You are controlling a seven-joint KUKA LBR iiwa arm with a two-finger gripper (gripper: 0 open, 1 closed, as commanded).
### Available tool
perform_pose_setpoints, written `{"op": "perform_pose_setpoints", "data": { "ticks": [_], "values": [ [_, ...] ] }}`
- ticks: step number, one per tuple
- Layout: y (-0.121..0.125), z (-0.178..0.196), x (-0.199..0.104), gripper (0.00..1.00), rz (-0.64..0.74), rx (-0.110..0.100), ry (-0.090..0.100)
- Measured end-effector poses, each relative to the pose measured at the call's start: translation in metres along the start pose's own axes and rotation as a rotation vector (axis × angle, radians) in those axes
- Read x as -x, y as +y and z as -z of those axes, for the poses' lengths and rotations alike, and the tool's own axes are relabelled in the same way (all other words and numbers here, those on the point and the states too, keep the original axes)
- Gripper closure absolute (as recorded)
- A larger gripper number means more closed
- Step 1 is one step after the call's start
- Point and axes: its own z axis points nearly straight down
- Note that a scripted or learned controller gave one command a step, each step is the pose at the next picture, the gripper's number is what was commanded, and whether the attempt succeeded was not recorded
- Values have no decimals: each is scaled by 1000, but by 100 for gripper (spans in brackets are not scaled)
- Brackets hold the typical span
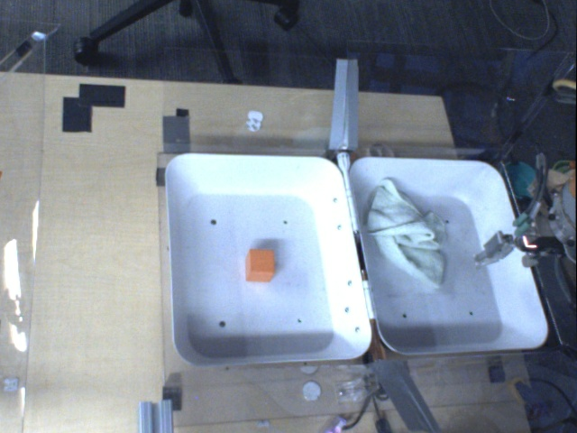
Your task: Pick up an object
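Two shallow white bins sit side by side on the pale wooden bench, their inner edges almost touching along a narrow seam. In the left bin a small orange cube rests on the floor a little toward the near side of the middle, well apart from every wall and with nothing touching it. The right bin holds a crumpled pale cloth, whitish with a faint green tinge, lying in folds from the far left part of the bin floor down toward its middle. The gripper comes in from the right, poking over the right bin's right wall at about mid-depth; its light grey tip hangs just inside the rim, to the right of the cloth and apart from it. Nothing is held in it, but it is small and blurred, so I cannot tell how it is set. Behind it, at the right edge, the arm's wrist is a clutter of cables and fittings with a small red light. A grey metal post stands at the far end of the seam between the bins, and black tape patches mark the bench at far left. Beyond the bench, the black legs of an office chair base spread over dark carpet.
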Motion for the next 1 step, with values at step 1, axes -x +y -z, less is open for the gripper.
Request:
{"op": "perform_pose_setpoints", "data": {
  "ticks": [1],
  "values": [
    [30, -107, 3, 0, 40, 6, -1]
  ]
}}
